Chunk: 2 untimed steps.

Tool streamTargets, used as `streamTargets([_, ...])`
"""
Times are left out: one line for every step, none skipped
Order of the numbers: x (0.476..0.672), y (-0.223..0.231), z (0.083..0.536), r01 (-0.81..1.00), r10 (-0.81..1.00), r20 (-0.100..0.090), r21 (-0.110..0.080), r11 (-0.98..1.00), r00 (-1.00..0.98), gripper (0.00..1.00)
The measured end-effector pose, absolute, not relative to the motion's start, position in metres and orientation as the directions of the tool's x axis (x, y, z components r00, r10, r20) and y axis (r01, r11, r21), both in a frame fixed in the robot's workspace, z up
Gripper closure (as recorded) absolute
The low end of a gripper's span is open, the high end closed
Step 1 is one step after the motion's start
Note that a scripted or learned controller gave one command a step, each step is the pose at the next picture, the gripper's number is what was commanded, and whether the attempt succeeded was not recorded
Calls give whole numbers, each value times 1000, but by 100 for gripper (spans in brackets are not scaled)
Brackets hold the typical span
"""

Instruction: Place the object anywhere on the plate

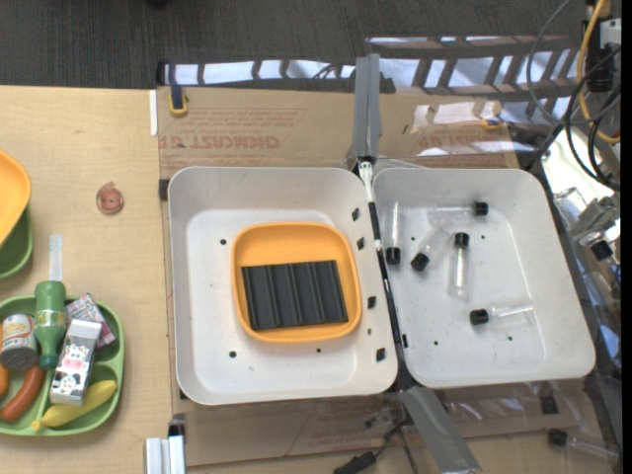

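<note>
Bright even overhead light, soft shadows, blown-out glare at right, slightly soft focus

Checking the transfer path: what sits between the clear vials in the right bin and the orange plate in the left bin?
In the camera view, between the vials and the orange plate lie bare white bin floor and the two bins' adjoining rims.

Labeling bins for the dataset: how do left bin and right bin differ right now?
The left bin holds an orange plate with a dark ribbed insert; the right bin holds several clear tubes with black caps, scattered loose. One large item versus many small ones. Both are shallow, white, side by side.
</note>
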<state>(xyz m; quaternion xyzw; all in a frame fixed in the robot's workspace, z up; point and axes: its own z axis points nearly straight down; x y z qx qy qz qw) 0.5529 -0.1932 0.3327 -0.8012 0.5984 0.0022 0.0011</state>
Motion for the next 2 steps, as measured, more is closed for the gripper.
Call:
streamTargets([636,-201,415,-878,-878,-4,-4,-478,478,100])
streamTargets([660,-213,390,-701,-701,-2,-4,-713,713,100])
